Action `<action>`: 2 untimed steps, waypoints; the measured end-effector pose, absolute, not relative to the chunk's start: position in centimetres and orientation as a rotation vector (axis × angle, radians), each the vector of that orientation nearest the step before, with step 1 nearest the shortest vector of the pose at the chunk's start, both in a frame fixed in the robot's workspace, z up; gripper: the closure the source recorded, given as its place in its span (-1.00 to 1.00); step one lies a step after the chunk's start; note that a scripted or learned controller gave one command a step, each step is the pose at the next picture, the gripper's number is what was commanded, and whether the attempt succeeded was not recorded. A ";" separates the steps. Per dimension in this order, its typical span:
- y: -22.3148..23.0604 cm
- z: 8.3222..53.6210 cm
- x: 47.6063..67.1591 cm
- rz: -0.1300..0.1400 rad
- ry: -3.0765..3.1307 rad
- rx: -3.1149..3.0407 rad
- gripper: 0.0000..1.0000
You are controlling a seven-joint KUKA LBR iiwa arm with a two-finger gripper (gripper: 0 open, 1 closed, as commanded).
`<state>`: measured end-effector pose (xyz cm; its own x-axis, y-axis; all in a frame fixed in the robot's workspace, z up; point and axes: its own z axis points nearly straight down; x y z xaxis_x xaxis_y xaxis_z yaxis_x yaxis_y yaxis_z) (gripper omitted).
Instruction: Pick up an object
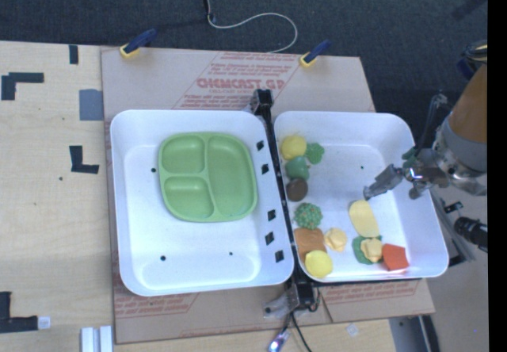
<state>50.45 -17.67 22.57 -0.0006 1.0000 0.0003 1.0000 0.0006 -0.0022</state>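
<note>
Right bin's [348,124] middle lies bare; toy food [305,216] crowds its left and near edges.

Fixed overhead camera — slanted; both bins [127,184].

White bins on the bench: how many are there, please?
2. The left bin holds a green divided plate. The right bin holds the small toy foods, with the gripper above it.

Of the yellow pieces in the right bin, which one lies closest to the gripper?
The pale yellow oval piece, just below and left of the gripper. The other yellow ones lie farther off: one at the bin's upper left, one at the bottom edge.
</note>
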 end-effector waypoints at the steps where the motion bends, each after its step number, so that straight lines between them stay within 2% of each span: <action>1: -17.6 23.6 50.5 0.002 -2.222 -2.218 1.00; 2: -11.9 29.5 54.4 -0.007 -2.234 -2.215 1.00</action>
<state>54.41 -11.88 29.48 -0.0086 1.0000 -0.0002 0.9999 0.0086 0.0067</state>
